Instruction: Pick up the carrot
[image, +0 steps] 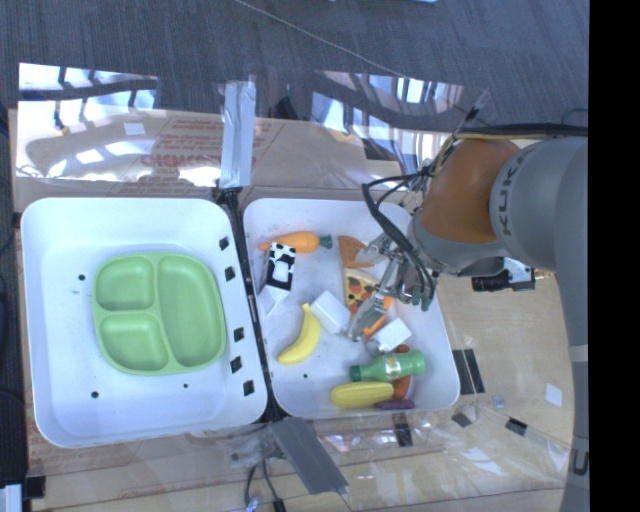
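Right bin (300, 395): carrot (298, 242) near far rim.

Single grey arm (545, 200) enters from view's right, upper link running along right edge, then bending left. Orange band (465, 190) sits just above wrist, w/ black cables looping over and around it. Wrist angles down and to the left. Gripper (375, 312) hangs below wrist, pointing down-left at a slant; metal finger assembly visible but cluttered, so finger state can't be read. Small black fitting projects from wrist's right side.
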